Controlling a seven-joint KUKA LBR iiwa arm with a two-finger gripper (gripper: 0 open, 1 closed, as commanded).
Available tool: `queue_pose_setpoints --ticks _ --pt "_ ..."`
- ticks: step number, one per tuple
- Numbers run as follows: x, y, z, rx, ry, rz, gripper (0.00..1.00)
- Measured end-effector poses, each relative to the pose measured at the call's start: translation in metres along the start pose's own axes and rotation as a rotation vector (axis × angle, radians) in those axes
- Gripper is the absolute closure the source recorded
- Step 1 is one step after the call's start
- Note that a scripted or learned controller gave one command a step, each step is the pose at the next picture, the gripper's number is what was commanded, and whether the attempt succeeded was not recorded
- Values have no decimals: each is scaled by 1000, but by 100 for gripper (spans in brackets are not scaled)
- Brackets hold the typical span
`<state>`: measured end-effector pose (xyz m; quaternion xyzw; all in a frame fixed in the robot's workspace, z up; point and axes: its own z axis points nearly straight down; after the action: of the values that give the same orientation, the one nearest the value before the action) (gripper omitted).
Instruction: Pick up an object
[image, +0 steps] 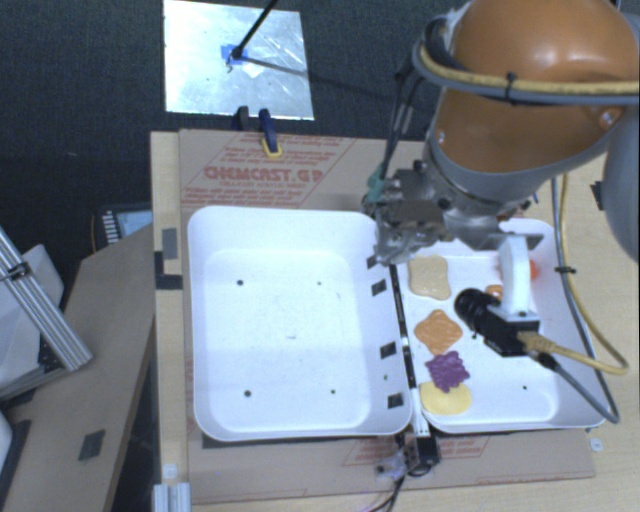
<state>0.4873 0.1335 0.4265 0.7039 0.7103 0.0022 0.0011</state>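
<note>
I am looking at the left bin (290, 330) sitting on the tabletop (110, 400), touching the right bin (530, 400) beside it. The tool (400, 240) is hanging over the back of the seam between them, and I cannot tell what it is doing. In the right bin, a pale tan piece (430, 277), an orange piece (438, 329), a purple piece (447, 370) and a yellow piece (446, 400) are lying in a row.
</note>
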Motion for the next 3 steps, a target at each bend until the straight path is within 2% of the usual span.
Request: queue_pose_setpoints --ticks 1,2,3 --pt "22 -1 -3 2 0 3 100" --pt "31 45 -42 -3 0 3 100" --pt "55 37 71 13 -4 1 100"
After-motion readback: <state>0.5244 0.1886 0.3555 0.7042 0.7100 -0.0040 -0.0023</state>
